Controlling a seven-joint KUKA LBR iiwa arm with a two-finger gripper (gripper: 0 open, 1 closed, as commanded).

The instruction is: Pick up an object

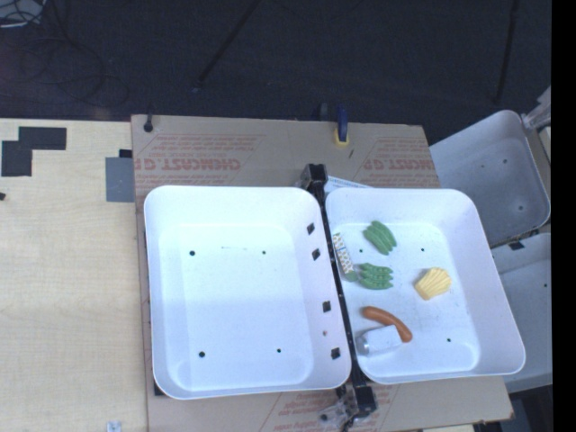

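Pickings for me lie in the right bin (490, 250): two green pods (380, 237) (375, 276) toward its middle, a yellow piece (433, 283) just right of the lower pod, and an orange sausage (387, 322) touching a pale block (378, 340) at the near edge. A ridged white strip (342, 253) lies along the wall shared with the left bin (162, 241). Whether my claw is wide or narrow, I cannot tell.
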